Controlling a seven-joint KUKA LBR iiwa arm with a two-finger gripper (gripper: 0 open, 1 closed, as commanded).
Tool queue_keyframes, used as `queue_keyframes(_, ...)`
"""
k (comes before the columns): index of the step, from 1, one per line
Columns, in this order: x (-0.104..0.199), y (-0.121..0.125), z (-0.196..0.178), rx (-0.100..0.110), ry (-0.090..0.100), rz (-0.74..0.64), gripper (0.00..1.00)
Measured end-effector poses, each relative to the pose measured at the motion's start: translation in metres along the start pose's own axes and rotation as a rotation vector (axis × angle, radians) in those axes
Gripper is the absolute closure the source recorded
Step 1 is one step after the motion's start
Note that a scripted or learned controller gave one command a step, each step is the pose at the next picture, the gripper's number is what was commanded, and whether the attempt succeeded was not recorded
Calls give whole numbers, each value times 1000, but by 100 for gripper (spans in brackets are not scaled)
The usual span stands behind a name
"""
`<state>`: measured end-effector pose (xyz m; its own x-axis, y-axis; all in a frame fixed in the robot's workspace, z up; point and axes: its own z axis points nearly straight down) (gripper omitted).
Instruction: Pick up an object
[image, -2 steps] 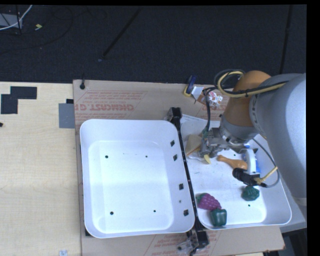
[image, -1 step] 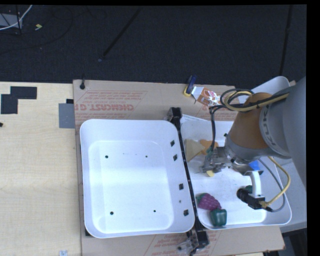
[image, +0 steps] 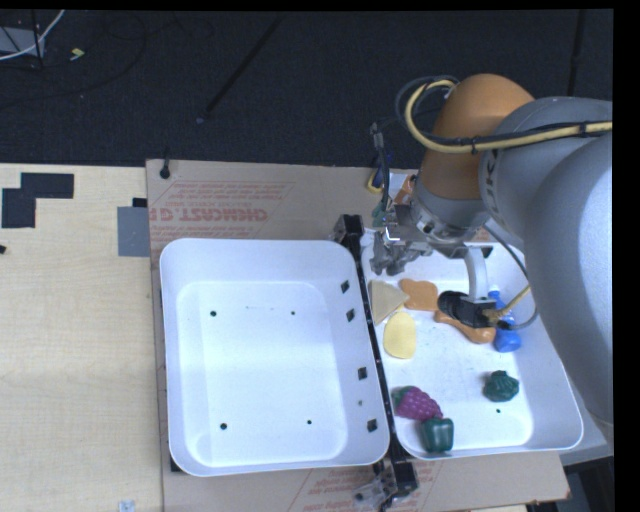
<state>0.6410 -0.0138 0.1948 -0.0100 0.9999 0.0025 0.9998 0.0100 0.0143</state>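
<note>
arm: over right bin (image: 560, 420) | gripper (image: 388, 262): near its upper left corner, jaw state I cannot tell | objects: cream wedge (image: 384, 296) just below gripper, yellow piece (image: 400, 336), purple grapes (image: 417, 404), green pepper (image: 436, 433)

Small toy foods (image: 400, 334) lie scattered in the right bin (image: 545, 425).

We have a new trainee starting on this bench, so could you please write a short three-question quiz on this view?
1. True or false: the purple grape bunch lies in the left bin.
2. Which item lies nearest the gripper? A) dark green pepper B) cream wedge C) small green piece
3. What colour is the oval piece below the cream wedge?

Key: 1 false, it is in the right bin; 2 B; 3 yellow.
</note>
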Motion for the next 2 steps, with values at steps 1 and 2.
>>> queue_keyframes(1, 76, 5, -39, 12, -1, 3, 100)
queue_keyframes(2, 188, 6, -116, 8, 4, -2, 100)
